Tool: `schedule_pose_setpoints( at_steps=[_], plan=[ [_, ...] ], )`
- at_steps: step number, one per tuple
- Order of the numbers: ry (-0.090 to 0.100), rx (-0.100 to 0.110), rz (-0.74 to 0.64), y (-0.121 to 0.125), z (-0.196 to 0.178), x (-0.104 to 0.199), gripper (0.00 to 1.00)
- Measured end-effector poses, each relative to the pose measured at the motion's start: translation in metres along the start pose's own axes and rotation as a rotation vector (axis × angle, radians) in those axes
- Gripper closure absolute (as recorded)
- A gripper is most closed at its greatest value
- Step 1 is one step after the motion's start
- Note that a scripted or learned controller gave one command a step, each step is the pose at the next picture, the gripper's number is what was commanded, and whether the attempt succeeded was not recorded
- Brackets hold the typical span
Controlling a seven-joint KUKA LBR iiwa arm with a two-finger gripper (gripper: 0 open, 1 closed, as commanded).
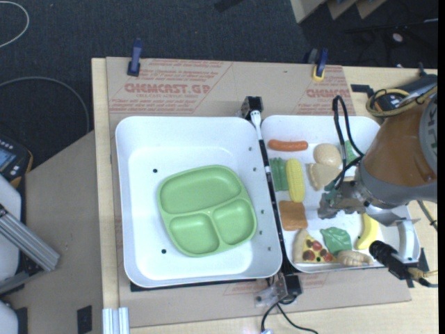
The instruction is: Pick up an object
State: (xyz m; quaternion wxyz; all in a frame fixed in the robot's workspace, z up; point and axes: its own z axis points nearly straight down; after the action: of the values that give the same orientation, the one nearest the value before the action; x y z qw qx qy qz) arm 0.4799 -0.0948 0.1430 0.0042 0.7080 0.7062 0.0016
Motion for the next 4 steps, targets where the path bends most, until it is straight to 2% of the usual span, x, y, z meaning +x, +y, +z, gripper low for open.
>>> schedule_pose_setpoints(
  at_steps=[1, 2, 3, 4],
  plan=[
    [-0.001, -0.002, -0.001, 0.001, -0.01, 0.0, 1.0],
    [0.005, 0.002, -0.011, 0.001, -0.08, 0.09, 1.0],
    [0.005, 0.005, -0.01, 0.0, -0.111, 0.174, 1.0],
    [0.006, -0.005, -0.005, 0.002, -0.237, 0.168, 1.0]
  ],
)
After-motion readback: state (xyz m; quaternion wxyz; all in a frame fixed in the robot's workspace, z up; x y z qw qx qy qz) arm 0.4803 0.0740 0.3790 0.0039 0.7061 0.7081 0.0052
